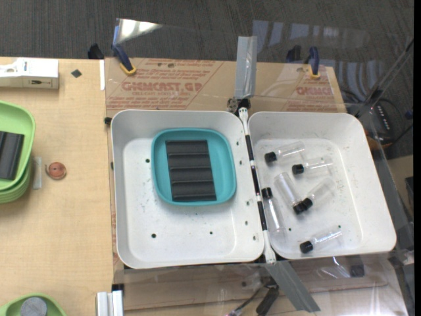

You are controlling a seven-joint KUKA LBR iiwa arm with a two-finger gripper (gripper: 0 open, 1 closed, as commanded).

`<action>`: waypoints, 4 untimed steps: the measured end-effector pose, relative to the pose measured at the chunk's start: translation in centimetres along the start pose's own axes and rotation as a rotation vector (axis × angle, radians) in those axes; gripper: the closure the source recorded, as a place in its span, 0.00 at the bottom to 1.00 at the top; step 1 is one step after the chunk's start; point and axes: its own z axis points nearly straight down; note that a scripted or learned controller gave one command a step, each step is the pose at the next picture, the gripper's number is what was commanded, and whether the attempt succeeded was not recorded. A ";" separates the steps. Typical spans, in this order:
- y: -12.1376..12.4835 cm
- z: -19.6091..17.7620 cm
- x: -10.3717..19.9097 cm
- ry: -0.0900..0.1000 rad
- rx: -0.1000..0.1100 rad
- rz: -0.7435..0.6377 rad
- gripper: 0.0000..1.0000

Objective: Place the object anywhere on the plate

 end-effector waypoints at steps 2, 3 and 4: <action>0.3 10.1 -0.3 0.001 0.001 0.159 0.00; 0.1 12.5 -0.1 0.001 0.001 0.208 0.00; 0.6 9.4 -0.7 0.000 0.001 0.298 0.00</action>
